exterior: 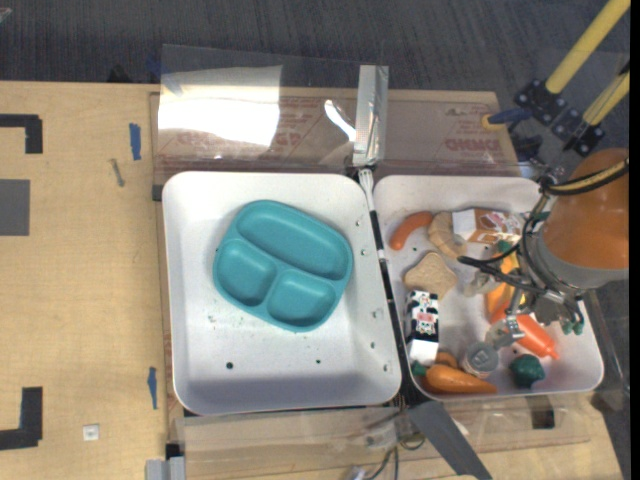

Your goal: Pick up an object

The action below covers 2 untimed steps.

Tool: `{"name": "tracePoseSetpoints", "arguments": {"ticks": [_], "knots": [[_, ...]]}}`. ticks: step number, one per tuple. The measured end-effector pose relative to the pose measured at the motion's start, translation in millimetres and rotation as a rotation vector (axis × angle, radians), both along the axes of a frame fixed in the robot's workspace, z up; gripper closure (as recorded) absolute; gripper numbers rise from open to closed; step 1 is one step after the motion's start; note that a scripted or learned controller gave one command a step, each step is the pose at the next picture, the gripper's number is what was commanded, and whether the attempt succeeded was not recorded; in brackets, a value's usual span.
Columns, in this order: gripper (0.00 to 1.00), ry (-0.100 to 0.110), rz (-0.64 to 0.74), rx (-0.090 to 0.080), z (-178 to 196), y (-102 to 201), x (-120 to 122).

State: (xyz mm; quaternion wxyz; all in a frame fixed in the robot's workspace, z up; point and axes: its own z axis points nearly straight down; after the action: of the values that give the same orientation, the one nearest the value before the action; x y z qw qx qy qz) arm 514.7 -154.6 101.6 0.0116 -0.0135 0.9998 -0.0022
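Robot arm reaching down into the right bin of toy food.

The pincer point(520, 313) hangs low over the right bin point(590, 373), among the toys; whether it is spread or pressed together cannot be told. Just beside it lie an orange carrot point(537, 338) and a green piece point(527, 370), likely targets. Further left, the left bin point(190, 288) holds a teal divided plate point(284, 264) on the desk point(80, 268).

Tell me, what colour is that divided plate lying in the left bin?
Teal, a blue-green all over; the divided plate shows plainly in the camera view.
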Motion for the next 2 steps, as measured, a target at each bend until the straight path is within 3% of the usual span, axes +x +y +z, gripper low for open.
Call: {"name": "tracePoseSetpoints", "arguments": {"ticks": [1,2], "knots": [[1.00,-0.008,0.002,-0.002,11.3,1.0,2.6],[0.00,-0.007,0.002,-0.001,10.7,1.3,2.3]]}}
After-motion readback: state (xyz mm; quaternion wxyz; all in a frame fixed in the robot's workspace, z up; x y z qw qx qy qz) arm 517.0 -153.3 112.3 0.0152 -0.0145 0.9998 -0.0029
